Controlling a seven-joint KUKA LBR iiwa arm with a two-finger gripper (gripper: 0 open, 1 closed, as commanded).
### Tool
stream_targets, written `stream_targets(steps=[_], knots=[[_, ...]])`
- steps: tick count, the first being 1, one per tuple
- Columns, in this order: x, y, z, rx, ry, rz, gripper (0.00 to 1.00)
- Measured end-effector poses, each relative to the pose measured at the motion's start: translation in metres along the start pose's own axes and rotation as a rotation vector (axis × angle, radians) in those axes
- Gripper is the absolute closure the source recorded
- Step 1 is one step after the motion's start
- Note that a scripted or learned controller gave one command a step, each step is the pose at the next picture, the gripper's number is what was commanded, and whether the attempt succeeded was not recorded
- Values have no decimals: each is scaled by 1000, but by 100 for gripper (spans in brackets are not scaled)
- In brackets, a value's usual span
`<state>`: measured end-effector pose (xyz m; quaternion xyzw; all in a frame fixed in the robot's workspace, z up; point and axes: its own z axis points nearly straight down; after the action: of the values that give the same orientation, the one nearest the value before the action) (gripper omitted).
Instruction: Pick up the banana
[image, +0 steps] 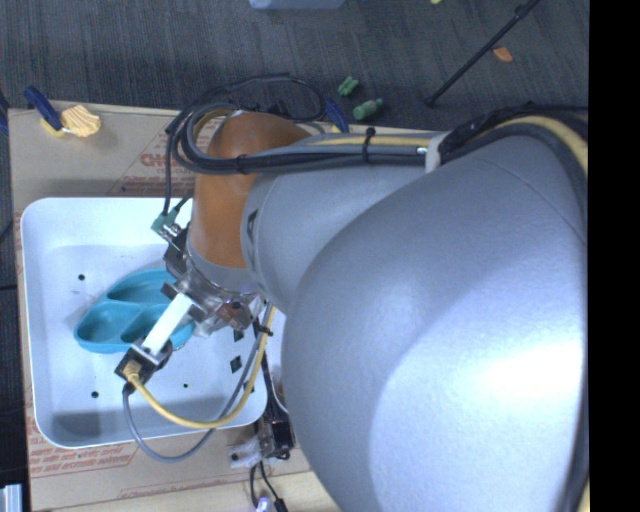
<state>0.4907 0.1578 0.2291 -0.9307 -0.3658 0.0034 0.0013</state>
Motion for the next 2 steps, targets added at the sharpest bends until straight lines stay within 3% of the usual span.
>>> stream_targets(steps=[1,2], knots=[[-37,17,15,2,-2,57,100],[17,-34,17,1,-1,103,100]])
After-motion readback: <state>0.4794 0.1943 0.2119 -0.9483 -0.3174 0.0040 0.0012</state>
